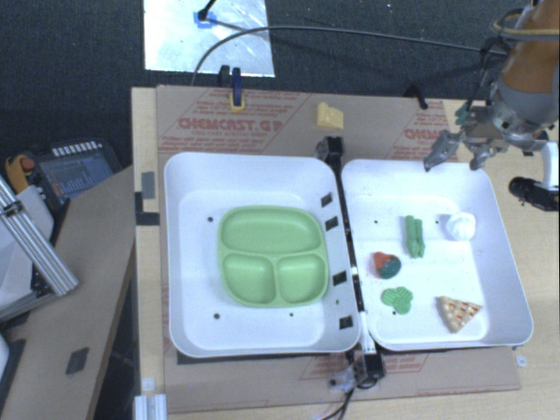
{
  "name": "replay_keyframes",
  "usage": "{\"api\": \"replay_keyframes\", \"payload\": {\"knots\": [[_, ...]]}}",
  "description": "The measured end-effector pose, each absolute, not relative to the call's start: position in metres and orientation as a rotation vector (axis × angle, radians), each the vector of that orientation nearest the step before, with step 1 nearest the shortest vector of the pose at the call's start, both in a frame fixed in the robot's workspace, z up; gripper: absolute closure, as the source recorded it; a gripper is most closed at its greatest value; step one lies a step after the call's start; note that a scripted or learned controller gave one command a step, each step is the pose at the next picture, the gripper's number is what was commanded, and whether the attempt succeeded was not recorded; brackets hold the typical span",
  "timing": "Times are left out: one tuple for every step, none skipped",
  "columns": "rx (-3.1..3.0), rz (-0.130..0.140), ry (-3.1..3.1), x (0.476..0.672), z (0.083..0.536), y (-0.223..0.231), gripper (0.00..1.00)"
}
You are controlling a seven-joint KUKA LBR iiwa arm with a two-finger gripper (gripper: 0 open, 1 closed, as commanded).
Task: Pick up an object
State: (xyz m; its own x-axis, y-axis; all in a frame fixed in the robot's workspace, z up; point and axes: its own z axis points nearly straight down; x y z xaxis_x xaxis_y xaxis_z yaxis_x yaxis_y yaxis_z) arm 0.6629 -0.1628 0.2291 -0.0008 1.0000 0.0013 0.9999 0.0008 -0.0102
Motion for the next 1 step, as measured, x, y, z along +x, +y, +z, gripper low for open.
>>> {"api": "replay_keyframes", "payload": {"knots": [[-2.219, -0.001, -2.226, 0.6654, 0.2372, -0.1623, 0.00]]}}
